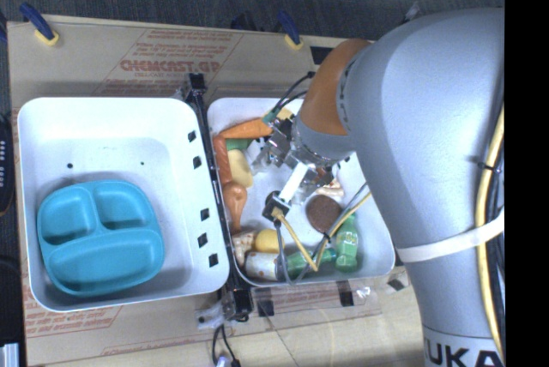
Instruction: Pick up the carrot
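Reaching in from 3 o'clock, the grey arm [429,125] with its orange band hangs over the right bin [225,111], its claw [273,146] low in the bin's 12 o'clock half. Whether the claw is wide or narrow cannot be told from this angle.

The carrot [245,130] lies on its side along the bin's 12 o'clock wall, toward the 11 o'clock corner. It is just beside the claw, at the claw's 10 o'clock. Whether the two touch cannot be told.

A yellow piece [241,170] sits at the carrot's 6 o'clock. A longer orange piece [234,201] runs along the bin's 9 o'clock wall, just past the yellow one toward 6 o'clock. A brown disc [323,213] lies at the claw's 4 o'clock, near the middle of the bin. A green bottle [346,243] lies beyond the disc toward the 5 o'clock corner. A round yellow fruit [267,240] rests near the 6 o'clock wall, at about 7 o'clock in the bin.

The left bin [103,142] sits at the right bin's 9 o'clock, the two walls side by side. It holds a blue divided plate [99,237] in its 7 o'clock corner. Both bins rest on a cardboard sheet [171,57] printed in red. Two blue clamps [41,24] grip the sheet's 12 o'clock edge, well apart from each other.
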You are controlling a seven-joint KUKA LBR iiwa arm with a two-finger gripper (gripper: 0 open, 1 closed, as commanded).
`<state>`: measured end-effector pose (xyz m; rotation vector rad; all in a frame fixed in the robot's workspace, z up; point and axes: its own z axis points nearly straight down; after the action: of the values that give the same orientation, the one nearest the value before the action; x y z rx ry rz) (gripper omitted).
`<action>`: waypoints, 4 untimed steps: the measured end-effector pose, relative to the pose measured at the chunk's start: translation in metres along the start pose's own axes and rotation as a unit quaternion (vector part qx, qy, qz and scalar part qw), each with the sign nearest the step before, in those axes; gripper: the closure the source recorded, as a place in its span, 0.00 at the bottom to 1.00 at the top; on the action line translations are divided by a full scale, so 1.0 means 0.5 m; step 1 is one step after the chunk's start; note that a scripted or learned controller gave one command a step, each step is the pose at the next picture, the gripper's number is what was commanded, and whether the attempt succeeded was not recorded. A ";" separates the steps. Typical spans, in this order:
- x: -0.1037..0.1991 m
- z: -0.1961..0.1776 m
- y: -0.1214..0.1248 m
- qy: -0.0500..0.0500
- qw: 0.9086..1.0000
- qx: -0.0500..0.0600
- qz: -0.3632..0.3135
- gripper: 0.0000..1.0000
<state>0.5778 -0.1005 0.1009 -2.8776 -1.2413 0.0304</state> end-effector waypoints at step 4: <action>0.082 -0.181 -0.057 0.004 0.992 -0.004 0.129 0.00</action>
<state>0.5870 -0.0513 0.1909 -3.0197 -0.8605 0.0143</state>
